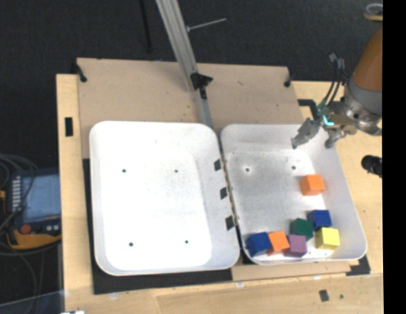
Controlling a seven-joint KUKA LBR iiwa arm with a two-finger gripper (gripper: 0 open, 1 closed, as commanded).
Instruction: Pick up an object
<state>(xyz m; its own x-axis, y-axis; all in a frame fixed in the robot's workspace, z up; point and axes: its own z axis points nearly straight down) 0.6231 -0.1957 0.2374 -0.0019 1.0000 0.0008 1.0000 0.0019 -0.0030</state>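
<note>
Jaws (315, 135) spread open, nothing between them, hovering over right bin's (255, 142) far right corner. Nearest target: orange cube (312, 184), alone, just toward camera from jaws. Other cubes (295, 237) clustered along near wall, well apart.

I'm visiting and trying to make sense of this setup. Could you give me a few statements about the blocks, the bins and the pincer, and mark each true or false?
1. All the coloured blocks lie in the right bin. True.
2. The pincer holds the lone orange block. False: it hangs open over the right bin's far right corner, nothing between its fingers, and that block lies apart on the bin floor.
3. A yellow block sits near the bin's front right corner. True.
4. The green block lies in the left bin. False: it sits among the cluster in the right bin.
5. There are two blue blocks. True.
</note>
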